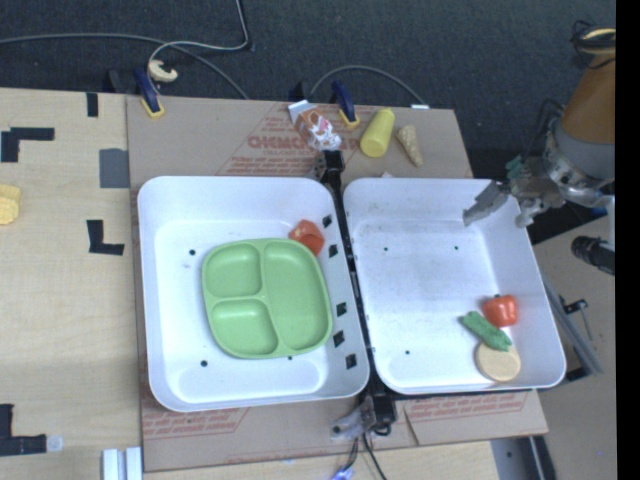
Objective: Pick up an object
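My gripper [503,201] hung spread and empty over the right bin's [430,278] far right edge. That bin held a red tomato [503,309], green pepper [485,329] and tan disc [498,364], clustered together. I judged them light, rigid, slippery toys; take the tomato across its middle. The left bin [170,288] held a green divided plate [266,297] and a red piece [308,235].

Arm [588,118]: a rounded orange band is seen above a grey wrist section, with a pale ring at the wrist's lower edge. Gripper [505,205]: grey metal fingers [484,204] are mounted on a boxy, cluttered head, with small dark and light parts visible around it. Fine detail such as screws, cabling and markings is too blurred to be made out.
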Robot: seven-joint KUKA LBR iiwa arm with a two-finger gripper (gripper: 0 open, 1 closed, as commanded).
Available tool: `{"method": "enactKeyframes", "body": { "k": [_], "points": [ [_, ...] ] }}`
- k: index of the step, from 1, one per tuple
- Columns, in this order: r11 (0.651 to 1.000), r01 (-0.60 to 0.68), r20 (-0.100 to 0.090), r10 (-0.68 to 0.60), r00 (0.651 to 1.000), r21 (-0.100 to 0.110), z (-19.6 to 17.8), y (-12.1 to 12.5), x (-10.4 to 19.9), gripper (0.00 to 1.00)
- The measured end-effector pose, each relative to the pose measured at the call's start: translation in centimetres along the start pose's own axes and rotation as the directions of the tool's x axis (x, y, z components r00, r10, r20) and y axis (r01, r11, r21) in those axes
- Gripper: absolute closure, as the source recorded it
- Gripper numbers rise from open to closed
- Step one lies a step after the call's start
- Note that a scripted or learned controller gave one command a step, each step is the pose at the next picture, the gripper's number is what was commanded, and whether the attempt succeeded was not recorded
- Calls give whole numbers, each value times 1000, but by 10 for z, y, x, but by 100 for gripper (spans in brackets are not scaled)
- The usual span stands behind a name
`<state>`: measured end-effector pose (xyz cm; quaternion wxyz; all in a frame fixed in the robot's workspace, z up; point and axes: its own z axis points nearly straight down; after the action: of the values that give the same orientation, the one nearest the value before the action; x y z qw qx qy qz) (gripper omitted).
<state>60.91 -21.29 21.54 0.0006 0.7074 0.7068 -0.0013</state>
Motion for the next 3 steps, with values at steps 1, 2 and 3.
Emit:
{"method": "enactKeyframes", "body": {
  "k": [1,2,3],
  "points": [
    [1000,3,-2,-3,1000,-1,-14,35,-3,0],
    [1000,1,-2,-1,1000,2,34,-25,-11,0],
    [1000,1,-4,-1,1000,-1,129,-125,-10,0]
  ]
}}
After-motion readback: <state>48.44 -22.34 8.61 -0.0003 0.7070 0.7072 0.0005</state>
